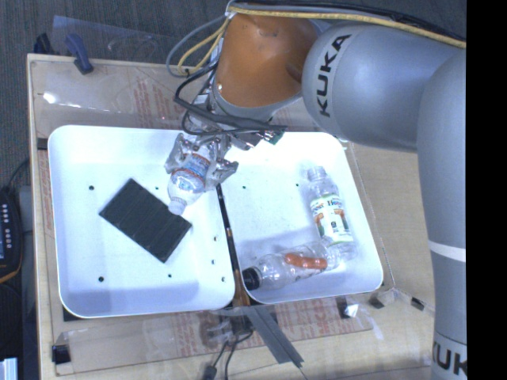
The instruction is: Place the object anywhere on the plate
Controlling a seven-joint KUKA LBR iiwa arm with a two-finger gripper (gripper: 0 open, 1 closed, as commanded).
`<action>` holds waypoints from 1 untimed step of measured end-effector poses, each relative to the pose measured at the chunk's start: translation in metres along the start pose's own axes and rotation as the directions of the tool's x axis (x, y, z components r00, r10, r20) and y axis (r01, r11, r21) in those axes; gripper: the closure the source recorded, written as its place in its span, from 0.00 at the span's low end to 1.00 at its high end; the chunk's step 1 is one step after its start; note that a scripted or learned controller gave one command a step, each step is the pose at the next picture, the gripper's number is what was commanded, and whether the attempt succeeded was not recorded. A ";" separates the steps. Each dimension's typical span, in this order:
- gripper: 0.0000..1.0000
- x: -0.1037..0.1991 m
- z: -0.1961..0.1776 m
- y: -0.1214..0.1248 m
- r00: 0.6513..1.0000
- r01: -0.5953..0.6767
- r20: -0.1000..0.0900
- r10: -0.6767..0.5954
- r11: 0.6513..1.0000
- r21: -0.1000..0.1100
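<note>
**Bottle held above the plate's upper right edge**

I see the clear bottle [188, 178] clamped between the fingers of the gripper [200, 158], cap tilted down-left, at frame centre; the dark plate [144, 218] lies just below-left in the left bin [71, 283]. I'd shift down-left over the plate's middle, lower, then release; 2 other bottles stay right.

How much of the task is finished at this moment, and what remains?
Done: a water bottle is lifted, seen between the fingers of the claw, tilted cap-down above the left bin. In hand: carrying it toward the dark plate. Left: release on the plate. Two other bottles lie in the right bin.
</note>
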State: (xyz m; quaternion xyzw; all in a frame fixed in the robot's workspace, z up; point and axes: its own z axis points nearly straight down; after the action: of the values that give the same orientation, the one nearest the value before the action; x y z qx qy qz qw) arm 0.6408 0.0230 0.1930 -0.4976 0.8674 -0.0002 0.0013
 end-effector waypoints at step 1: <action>1.00 -0.029 0.002 0.037 0.975 0.223 -0.003 -0.223 0.975 -0.007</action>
State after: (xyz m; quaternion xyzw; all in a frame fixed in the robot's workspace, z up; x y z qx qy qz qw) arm 0.6233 0.0665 0.1910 -0.5920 0.8060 0.0015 -0.0018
